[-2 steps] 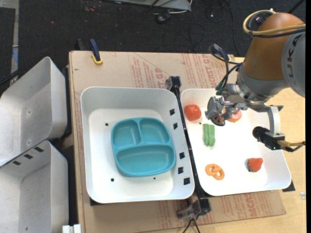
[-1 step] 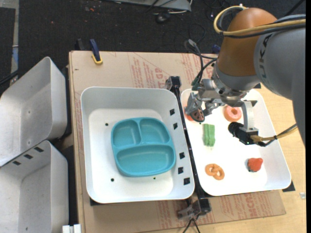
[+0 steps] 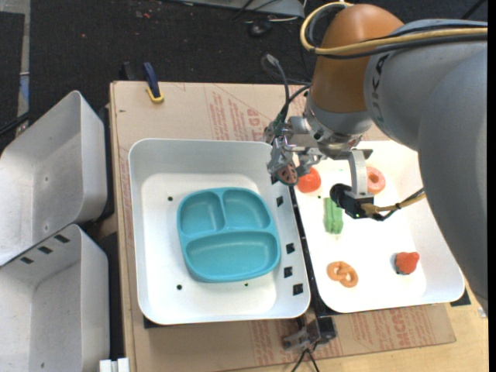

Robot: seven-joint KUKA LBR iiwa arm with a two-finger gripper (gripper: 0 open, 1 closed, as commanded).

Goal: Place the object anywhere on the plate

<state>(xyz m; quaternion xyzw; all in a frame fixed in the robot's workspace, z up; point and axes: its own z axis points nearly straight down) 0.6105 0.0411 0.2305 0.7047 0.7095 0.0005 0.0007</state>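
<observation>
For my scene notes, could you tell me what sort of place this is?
Probably a robotics lab test bench: a cardboard-topped bench, two white bins holding a teal plate and toy food, with cables on a dark floor.

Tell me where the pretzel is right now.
The pretzel lies in the right bin, near its front edge, below the green piece and left of the strawberry.

Teal plate [image 3: 228, 234] in left bin [image 3: 147, 208]; toys in right bin [image 3: 434, 285], arm [image 3: 364, 60] above.
</observation>
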